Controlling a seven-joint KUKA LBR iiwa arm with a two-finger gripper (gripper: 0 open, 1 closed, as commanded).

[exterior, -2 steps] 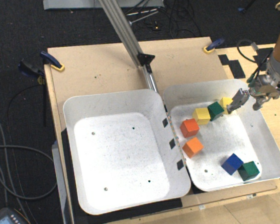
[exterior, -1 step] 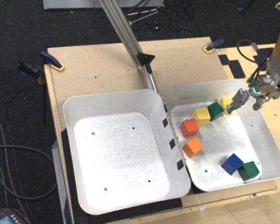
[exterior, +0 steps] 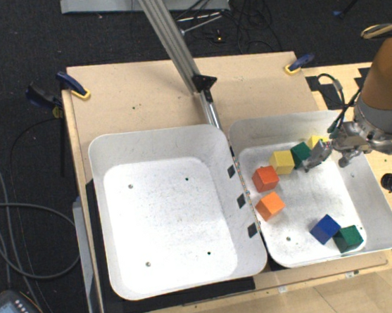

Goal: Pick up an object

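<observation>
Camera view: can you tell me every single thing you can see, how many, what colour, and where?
bins: 2, white, side by side on the bench
bench: 1, tan board, under the bins
orange blocks: 2, orange, left part of the right bin, one nearer the camera than the other
yellow blocks: 2, yellow, far part of the right bin; one is partly hidden near the gripper
green blocks: 2, green, one at the near right corner, one beside the yellow block
blue block: 1, blue, touching the near green one
clamps: 2, blue and yellow, far bench corners
metal pole: 1, grey, slanting over the far edge
arm: 1, grey with orange band, at the right
gripper: 1, over the right bin's far side
</observation>
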